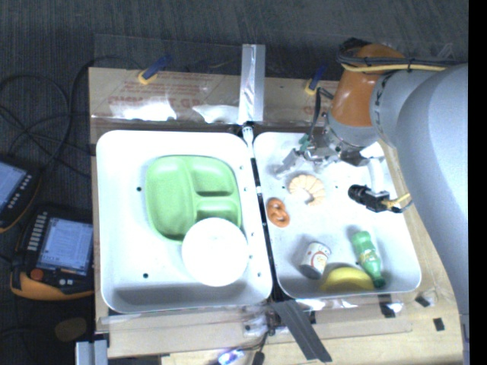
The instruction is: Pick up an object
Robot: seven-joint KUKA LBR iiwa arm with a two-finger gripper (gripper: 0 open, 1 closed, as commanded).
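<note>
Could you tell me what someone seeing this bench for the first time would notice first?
Probably the big grey arm with its orange band reaching in from the right, its gripper low over the far end of the right bin, just above a croissant. Next, the green divided tray in the left bin, with a white round plate overlapping its near corner.

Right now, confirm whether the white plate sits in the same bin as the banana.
No: the white plate lies in the left bin on the green tray, while the banana lies in the right bin.

A green divided tray [190,192] and white round lid [215,251] lie in the left bin [122,226]
</note>
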